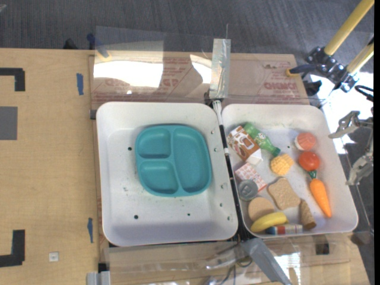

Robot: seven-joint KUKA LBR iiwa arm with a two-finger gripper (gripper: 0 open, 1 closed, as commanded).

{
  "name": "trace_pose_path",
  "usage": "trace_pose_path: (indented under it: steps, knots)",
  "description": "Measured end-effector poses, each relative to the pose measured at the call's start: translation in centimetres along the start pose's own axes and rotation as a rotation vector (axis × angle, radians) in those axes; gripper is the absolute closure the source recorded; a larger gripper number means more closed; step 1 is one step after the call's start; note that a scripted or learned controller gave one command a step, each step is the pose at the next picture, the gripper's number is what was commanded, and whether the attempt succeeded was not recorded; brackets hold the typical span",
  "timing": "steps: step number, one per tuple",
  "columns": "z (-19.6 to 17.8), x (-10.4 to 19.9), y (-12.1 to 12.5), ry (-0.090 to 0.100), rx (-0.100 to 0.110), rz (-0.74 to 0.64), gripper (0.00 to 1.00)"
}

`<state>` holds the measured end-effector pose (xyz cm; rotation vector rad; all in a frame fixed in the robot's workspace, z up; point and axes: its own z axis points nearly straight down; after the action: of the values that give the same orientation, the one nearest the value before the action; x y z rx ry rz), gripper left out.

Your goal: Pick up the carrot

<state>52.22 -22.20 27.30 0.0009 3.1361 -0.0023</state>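
Looking at the camera view: the orange tapered plastic carrot (320, 196) lies flat in the right-hand shallow white bin (344, 180), at its right side, just beside the right wall.

Long axis: thick end up and slightly left, thin tip down and slightly right, running roughly along that wall.

Neighbours:
- The red round toy tomato (309, 160) sits just above the thick end, close or touching; cannot tell which.
- The tan toy bread slice (284, 193) is near on the left, with a visible white gap between.
- The brown wedge-shaped toy (306, 214) is just beside the lower half, on the left.
- The yellow toy banana (268, 221) is further left, apart from the carrot.

The left-hand white bin (113, 177) holds only the teal divided plastic plate (174, 160), well apart from the carrot and not relevant to the pick.

Gripper: open or closed cannot be told from this view, and the arm's pose cannot be read either.

Judgement:
- The arm comes in from the right, so the carrot is the closest item on its side of the bin.
- The closing direction should cross the long axis, roughly left-right, at mid-body.
- The tight spot is the wall-side gap, since the carrot lies close to the right wall.
- The carrot has not been lifted yet.
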Motion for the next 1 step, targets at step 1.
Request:
trace_pose_path:
  steps: [1]
  knots:
    - [12.98, 3.55, 0.12, 0.012, -0.005, 0.048, 0.0]
